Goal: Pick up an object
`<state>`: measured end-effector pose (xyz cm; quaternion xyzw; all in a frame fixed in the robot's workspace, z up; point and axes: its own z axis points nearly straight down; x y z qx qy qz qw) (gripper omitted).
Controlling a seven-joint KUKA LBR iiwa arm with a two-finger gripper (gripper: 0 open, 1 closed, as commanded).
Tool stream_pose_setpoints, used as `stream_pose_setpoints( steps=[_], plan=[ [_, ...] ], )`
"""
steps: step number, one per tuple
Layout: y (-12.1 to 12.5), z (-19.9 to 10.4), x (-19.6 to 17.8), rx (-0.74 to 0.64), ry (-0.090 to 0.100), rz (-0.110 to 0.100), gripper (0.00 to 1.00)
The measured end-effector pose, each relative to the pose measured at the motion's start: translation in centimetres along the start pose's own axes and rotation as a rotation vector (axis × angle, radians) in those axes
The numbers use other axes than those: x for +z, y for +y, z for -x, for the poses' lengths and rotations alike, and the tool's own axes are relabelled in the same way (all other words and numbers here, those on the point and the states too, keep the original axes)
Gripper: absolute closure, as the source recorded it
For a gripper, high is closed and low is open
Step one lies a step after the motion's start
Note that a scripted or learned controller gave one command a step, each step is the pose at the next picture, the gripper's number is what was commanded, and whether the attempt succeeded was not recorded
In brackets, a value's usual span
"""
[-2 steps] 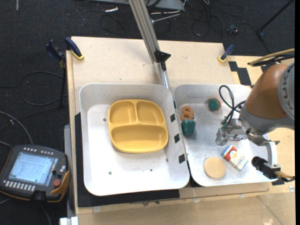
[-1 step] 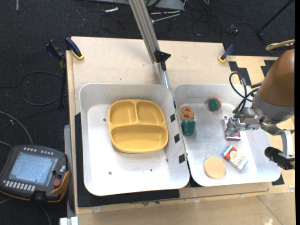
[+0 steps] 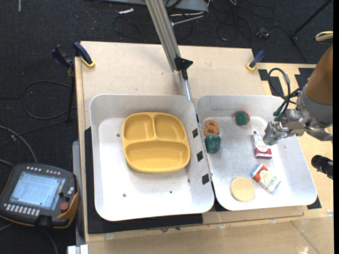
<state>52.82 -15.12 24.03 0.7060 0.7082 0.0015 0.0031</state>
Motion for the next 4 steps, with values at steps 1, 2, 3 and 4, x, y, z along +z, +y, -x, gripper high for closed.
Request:
stream_pose_setpoints(
  steps=[1,2,3,4],
  plan=[
    [0.7,-5.0,0.9,-0.005,0.004,-0.006,1.0],
    [1.9,-10.0,-0.1,-0.005,0.004,-0.004,1.0],
    [3.0,-16.3,-0.3,-0.007,0.004,-0.005,1.0],
    [4.5,-21.1,-0.8,-0.005,0.004,-0.005,1.0]
  ],
)
